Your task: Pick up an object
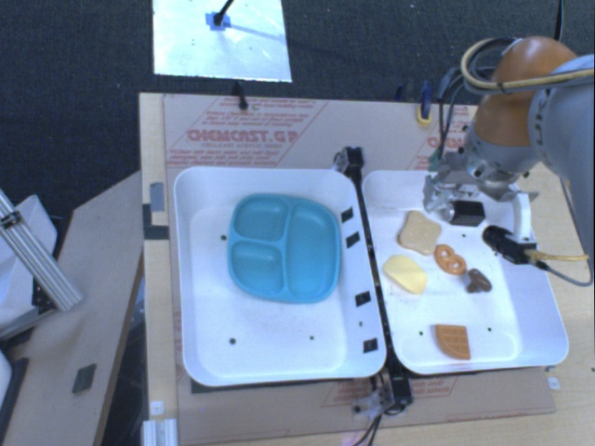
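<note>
My gripper (440,198) hangs over the far part of the right bin (548,342), just above and right of a tan bread slice (419,232). I see nothing between its fingers. Nearer the front lie a yellow cheese wedge (405,273), an orange pretzel (450,259), a small brown lump (478,282) and an orange waffle square (453,340).
The left bin (200,342) holds a blue divided plate (284,247). A black hinge strip (364,258) runs between the two bins. A shiny metal sheet (220,26) lies beyond the bench at the back.
</note>
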Tool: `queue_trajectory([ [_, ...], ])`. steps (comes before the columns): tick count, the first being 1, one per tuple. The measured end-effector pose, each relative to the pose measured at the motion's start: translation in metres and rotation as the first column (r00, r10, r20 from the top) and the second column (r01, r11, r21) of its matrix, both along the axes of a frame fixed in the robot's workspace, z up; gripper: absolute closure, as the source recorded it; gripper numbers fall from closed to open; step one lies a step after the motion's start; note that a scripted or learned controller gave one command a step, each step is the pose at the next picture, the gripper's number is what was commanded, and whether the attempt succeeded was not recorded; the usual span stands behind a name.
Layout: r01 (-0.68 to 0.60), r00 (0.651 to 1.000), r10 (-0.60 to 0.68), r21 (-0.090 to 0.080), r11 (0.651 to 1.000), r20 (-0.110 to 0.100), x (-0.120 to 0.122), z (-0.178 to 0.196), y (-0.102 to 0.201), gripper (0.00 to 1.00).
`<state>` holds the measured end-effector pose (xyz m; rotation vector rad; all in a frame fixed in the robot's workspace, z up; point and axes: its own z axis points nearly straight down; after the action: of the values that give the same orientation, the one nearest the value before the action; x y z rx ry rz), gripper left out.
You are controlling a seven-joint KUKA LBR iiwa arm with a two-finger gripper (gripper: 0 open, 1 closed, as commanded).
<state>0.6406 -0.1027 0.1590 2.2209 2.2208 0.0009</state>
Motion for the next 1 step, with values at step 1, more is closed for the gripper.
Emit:
queue_trajectory([
  [1, -0.006, 1.000, 0.006, 0.000, 1.000, 0.003, 0.0078, 0.0541, 0.0084, 1.00],
])
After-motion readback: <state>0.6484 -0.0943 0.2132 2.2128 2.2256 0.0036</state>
